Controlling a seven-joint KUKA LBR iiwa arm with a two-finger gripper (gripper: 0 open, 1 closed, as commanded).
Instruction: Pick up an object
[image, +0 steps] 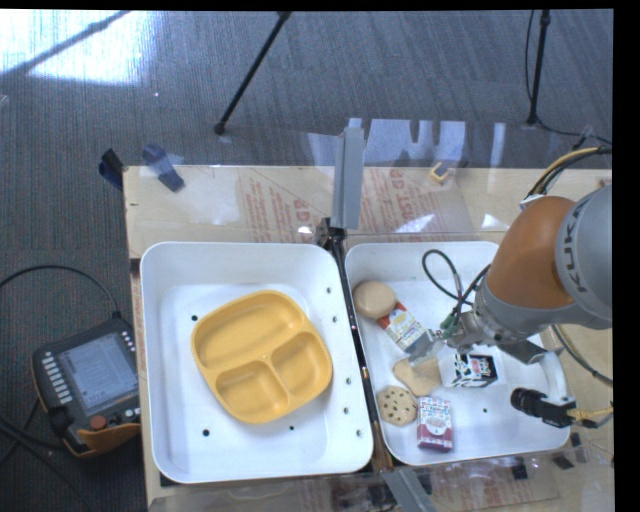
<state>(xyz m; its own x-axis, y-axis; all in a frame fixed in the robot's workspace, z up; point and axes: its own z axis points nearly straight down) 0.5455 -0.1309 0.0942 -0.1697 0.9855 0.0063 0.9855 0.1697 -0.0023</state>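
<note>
Where the arm enters from the right of the frame, its orange band sits over the upper right corner of the right bin, and the gripper is down low in that bin's centre. Fingers are small and partly masked by the wrist; cannot tell whether they are apart or closed, and nothing is clearly seen between them. Gripper tip is just beside the lower end of a small orange-and-white packet, which lies slanted below a round tan bun at the bin's upper left. Directly under the tip: a pale flat piece, possibly a cracker. A chocolate-chip cookie lies lower left of it, a red carton near the bin's lower edge, and a black-and-white carton to the right of the tip, under the wrist. Left bin holds a yellow divided plate, centred. A teach pendant rests on the floor at lower left of the frame.
</note>
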